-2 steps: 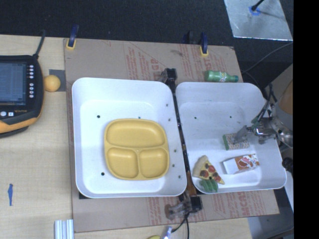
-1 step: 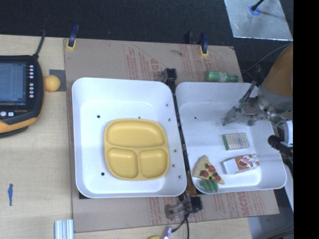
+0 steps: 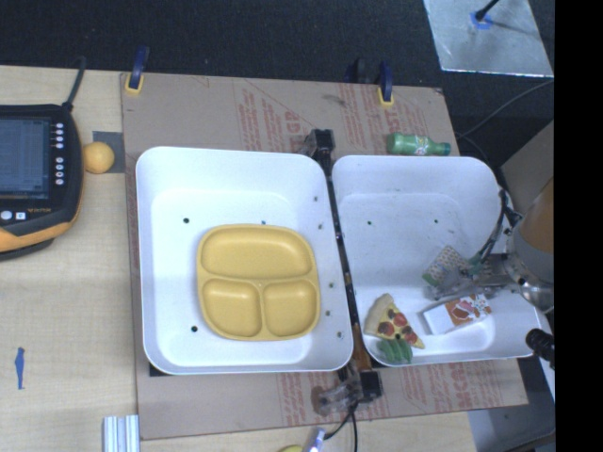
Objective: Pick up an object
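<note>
Camera view shows the tool (image 3: 450, 273) low in the right bin (image 3: 415, 182), its state too blurred to tell. Beside it lie a small white packet (image 3: 455, 314) and a pizza slice toy (image 3: 391, 320); the arm (image 3: 532, 243) is cut off at right. A yellow divided tray (image 3: 256, 281) fills the left bin (image 3: 160, 252) on the cardboard-covered surface (image 3: 236, 111)

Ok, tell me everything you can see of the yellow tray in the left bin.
The yellow tray looks like matte moulded plastic, a rounded rectangle with three compartments: one long section across the far side and two smaller ones side by side nearer the camera. All three look bare. It lies flat, right side up, on the floor of the left bin, slightly toward the near side, apart from the bin's walls. Nothing touches it but the bin floor.
</note>
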`<action>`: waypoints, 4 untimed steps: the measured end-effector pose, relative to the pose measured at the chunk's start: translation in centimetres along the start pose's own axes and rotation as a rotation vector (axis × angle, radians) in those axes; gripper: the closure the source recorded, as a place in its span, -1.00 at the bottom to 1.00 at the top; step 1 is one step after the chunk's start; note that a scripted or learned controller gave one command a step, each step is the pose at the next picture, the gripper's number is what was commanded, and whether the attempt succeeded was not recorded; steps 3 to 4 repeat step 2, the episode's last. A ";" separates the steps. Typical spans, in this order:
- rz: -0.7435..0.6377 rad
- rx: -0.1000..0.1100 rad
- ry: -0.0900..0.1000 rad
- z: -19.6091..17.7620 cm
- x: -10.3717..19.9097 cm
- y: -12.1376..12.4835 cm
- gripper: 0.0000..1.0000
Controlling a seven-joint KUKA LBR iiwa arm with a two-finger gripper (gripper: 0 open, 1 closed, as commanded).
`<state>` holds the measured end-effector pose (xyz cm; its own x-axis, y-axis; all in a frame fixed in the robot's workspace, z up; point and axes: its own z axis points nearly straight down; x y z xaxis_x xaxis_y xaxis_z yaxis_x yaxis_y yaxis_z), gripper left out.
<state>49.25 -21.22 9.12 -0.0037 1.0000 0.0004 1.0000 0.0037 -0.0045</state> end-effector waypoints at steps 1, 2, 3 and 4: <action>0.000 -0.003 0.000 -0.1 0.3 8.0 -1.00; -0.002 -0.002 0.000 -1.1 0.2 8.0 1.00; -0.002 -0.002 0.000 -1.1 0.2 8.0 1.00; -0.002 -0.002 0.000 -1.1 0.2 8.0 1.00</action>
